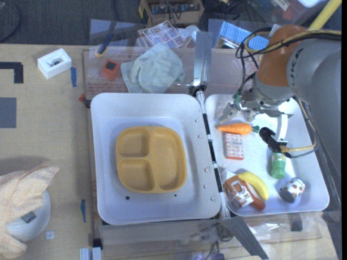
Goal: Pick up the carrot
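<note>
In the right bin (310, 173), toward its far left corner: the carrot (235, 128). Lies flat on the bin floor, long axis running across the bin, blunt orange end toward the bin's left wall, a touch of green at the end pointing to the bin's middle. Sits just on the far side of a small red-and-white carton (234, 146), close but seemingly not touching. Stands well apart from the banana (256, 183) near the bin's front wall.

Above the same far left corner of the bin: the gripper (239, 108), just beyond the carrot and not on it. Open or closed — cannot tell from this slant. Holds nothing that shows.

Looks like a toy carrot — probably light, stiff and smooth, so likely to roll or squirt out under an off-centre pinch. Tapers, so calls for a grip across the thicker middle, not the thin tip. Best taken with the jaws closing across the short axis, coming straight down. Leaves little room on the carton side; risks nudging the carton or pushing the carrot along the bin floor.
</note>
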Robot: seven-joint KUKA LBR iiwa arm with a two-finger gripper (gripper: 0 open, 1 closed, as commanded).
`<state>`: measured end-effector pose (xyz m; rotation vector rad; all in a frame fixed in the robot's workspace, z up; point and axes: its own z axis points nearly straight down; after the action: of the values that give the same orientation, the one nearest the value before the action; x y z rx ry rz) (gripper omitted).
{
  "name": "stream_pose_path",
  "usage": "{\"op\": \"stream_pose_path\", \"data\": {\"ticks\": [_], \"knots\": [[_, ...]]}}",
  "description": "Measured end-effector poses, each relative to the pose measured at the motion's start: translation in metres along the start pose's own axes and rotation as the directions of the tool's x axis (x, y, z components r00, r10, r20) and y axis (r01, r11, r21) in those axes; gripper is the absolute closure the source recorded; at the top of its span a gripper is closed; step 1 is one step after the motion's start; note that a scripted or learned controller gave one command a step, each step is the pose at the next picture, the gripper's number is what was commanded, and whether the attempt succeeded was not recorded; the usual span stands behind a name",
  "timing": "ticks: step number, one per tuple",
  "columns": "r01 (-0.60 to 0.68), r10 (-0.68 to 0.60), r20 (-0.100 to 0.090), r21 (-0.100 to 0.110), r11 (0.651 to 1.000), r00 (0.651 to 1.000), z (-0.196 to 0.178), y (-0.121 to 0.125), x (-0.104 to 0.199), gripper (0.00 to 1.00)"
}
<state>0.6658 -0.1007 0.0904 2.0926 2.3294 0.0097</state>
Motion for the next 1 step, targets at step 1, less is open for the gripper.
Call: {"op": "stream_pose_path", "data": {"ticks": [1], "knots": [[0.065, -0.065, -0.004, 0.009, 0.998, 0.998, 0.0024, -0.0367, 0.0072, 0.00]]}}
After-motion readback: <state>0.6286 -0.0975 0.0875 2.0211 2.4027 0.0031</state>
